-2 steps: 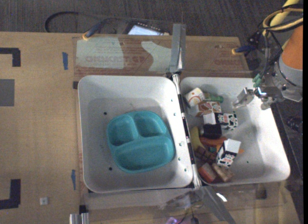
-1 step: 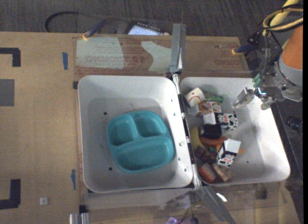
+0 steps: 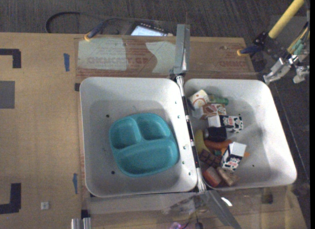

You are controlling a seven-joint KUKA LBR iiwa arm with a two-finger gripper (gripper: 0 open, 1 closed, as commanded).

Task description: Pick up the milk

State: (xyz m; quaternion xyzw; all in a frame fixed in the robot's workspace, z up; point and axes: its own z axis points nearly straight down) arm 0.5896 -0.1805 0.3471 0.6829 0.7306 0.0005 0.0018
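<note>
Above right bin's corner, gripper.

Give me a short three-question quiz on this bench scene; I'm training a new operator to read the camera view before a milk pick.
1. True or false: the teal divided plate lies in the same bin as the toy food.
2. Which bin holds the cow-patterned milk cartons, the left bin or the right bin?
3. Multiple choice: the toy food pile sits mostly (A) along the right bin's left side, by the divider, (B) in its far right corner, (C) outside the bins on the cardboard.

Key:
1. False; the plate is alone in the left bin.
2. The right bin; a second cow-patterned carton lies there too.
3. A.
</note>
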